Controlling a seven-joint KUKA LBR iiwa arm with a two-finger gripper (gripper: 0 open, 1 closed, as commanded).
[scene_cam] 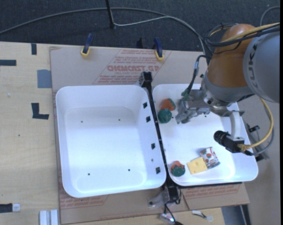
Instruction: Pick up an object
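Observation:
My gripper [184, 115] hangs over the upper left part of the right bin [235, 175], below the grey arm and its orange band. Just to its left lie an orange object [168, 103] and a dark green round object [164, 116], close to the divider between the bins. Near the bin's front edge sit a green and orange object [177, 169], a yellow block [196, 165] and a red and white packet [210, 157]. Nothing is visibly held.
The left bin [66, 125] stands next to the right one, and both rest on a cardboard sheet [122, 67] held by two clamps. A black cable fitting [226, 141] on the arm hangs over the right bin's right side.

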